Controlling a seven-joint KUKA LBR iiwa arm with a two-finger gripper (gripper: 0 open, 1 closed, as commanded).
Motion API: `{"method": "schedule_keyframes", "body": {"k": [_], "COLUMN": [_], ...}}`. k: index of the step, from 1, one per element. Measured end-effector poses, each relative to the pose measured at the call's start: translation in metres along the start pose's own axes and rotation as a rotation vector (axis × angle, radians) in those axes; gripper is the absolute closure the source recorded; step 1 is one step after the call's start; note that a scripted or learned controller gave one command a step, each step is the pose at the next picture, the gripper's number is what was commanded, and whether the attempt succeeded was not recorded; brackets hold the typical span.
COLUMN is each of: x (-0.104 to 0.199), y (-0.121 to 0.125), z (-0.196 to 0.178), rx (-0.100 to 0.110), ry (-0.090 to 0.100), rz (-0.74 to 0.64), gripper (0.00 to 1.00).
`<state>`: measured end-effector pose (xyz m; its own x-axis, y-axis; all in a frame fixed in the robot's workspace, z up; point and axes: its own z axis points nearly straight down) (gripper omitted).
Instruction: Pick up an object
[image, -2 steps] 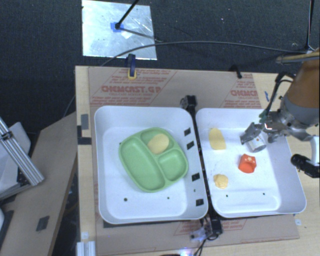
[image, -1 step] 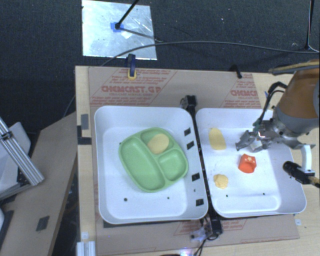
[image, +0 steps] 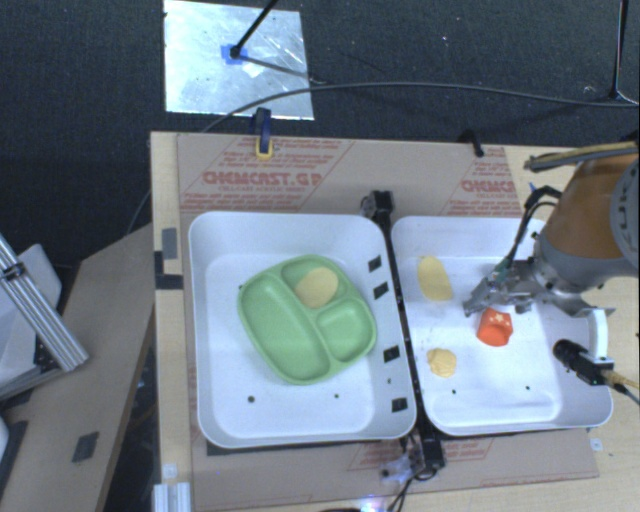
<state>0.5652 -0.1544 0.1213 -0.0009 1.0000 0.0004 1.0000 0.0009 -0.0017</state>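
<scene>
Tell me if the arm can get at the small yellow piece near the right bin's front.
Probably yes: the small yellow piece lies alone on the right bin floor, nothing over it, and the tool hangs close by above the orange object.

Glossy green plastic tray (image: 290, 340), smooth white bins (image: 225, 420)

Red print on the brown protective sheet (image: 300, 165) beneath the two bins reads "CHEMCAST GP", at far left. The same lettering repeats at far right, partly cut off by the arm. Smaller lines under it are illegible.
</scene>
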Motion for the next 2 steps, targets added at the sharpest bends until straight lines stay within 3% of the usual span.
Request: {"method": "schedule_keyframes", "body": {"k": [1, 2], "x": [0.000, 0.009], "y": [0.001, -0.003], "z": [-0.013, -0.066], "rx": [-0.005, -0.007], "ry": [-0.002, -0.002], "rz": [0.000, -0.004], "gripper": [1.00, 1.00]}}
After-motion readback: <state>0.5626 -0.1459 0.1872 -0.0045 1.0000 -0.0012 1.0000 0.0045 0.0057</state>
